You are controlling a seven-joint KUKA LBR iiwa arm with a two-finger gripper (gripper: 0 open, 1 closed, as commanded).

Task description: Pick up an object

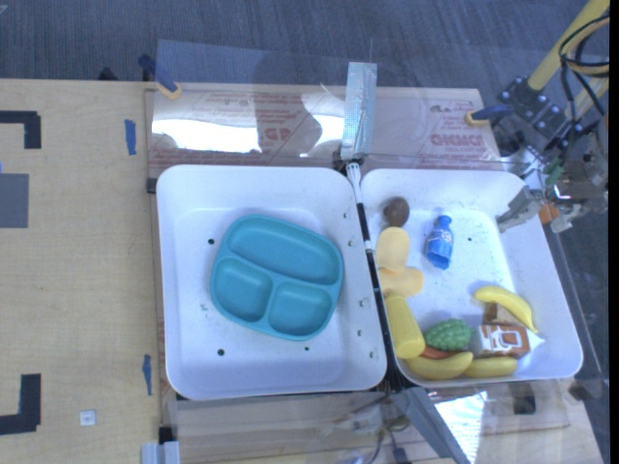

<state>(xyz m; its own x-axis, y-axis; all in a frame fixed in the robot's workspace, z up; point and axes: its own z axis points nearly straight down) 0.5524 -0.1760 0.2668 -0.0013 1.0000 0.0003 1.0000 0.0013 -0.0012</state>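
the left bin (184, 259) holds a teal divided plate (278, 275). the right bin (556, 288) holds yellow toy food along its left wall, a banana (505, 303) to the near right, green broccoli (448, 335), a blue bottle (440, 241) and a brown ball (396, 211). the gripper (527, 204) hangs at the far right rim; its grip state cannot be told.

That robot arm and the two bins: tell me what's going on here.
The gripper hangs at the upper right edge of the right bin, with nothing seen between its fingers. That bin holds toy food: a blue bottle, a banana, a green piece and others. The left bin holds a teal divided plate.
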